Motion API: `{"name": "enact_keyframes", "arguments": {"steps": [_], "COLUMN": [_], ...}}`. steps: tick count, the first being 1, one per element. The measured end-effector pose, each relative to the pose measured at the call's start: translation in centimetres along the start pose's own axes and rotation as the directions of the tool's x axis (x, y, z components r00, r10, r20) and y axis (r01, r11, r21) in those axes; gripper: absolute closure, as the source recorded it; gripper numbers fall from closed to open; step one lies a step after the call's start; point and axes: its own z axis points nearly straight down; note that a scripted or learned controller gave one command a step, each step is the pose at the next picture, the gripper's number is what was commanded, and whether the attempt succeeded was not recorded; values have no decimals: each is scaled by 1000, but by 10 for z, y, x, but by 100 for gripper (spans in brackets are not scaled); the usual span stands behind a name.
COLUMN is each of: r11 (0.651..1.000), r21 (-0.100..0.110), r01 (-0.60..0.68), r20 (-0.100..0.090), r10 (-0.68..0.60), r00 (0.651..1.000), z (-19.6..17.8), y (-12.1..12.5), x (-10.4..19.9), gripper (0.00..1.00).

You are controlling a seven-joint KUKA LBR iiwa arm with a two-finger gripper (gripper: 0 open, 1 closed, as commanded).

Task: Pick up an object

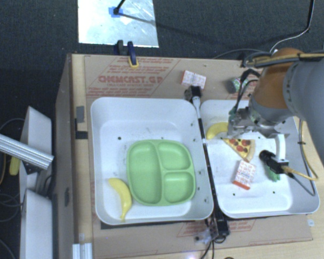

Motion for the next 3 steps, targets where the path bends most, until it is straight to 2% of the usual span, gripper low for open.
{"name": "enact_keyframes", "arguments": {"steps": [1, 2, 3], "r11": [1000, 1000, 1000], "r21": [18, 18, 21], "r01": [-1, 0, -1], "r20": [-7, -8, -9], "r10": [1, 1, 2], "r00": [1000, 1000, 1000], "z": [-15, -15, 17], "y": [-7, -7, -90], "x": [-50, -49, -35], "gripper": [100, 0, 0]}}
